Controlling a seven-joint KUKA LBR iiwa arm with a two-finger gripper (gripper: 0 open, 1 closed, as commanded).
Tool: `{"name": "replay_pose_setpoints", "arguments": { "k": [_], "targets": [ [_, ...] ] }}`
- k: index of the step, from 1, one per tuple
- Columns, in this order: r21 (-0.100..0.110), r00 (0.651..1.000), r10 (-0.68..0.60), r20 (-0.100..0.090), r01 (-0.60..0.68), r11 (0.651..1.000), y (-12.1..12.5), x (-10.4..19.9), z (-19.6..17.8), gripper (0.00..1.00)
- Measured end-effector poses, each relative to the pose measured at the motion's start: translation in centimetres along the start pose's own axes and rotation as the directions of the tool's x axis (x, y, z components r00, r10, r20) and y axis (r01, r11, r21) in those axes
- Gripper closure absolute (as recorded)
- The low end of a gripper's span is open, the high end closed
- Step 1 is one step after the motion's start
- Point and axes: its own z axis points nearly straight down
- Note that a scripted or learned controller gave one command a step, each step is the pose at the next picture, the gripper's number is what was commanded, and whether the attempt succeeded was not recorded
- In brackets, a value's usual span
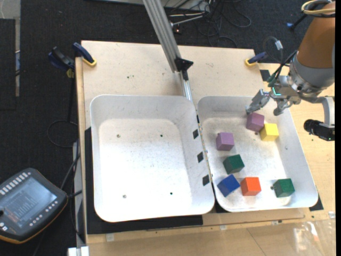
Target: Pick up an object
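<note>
Camera view: gripper (267, 104) at approx 1 o'clock of right bin (301, 161), fingers spread apart, nothing between them. Purple cube (255, 121) sits just below, at its 7 o'clock, touching yellow cube (269, 131). Looks like approach step; next: descend, straddle purple cube w/o nudging yellow, close.

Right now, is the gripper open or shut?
Open. The gripper hangs over the right bin with its two fingers spread apart, nothing between them. A purple cube lies just below.
</note>
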Motion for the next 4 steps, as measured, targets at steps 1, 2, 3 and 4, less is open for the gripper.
{"name": "replay_pose_setpoints", "arguments": {
  "k": [1, 2, 3, 4],
  "targets": [
    [-0.005, 1.000, -0.001, 0.001, 0.001, 1.000, 0.1, 0.0, -0.3, 0.00],
    [-0.001, 1.000, 0.001, 0.001, -0.001, 1.000, -0.1, -0.1, 4.0, 0.00],
    [-0.001, 1.000, 0.001, 0.001, -0.001, 1.000, 0.2, -0.6, 8.6, 0.00],
    [-0.001, 1.000, 0.001, 0.000, -0.001, 1.000, 0.1, -0.6, 13.9, 0.00]
  ]
}}
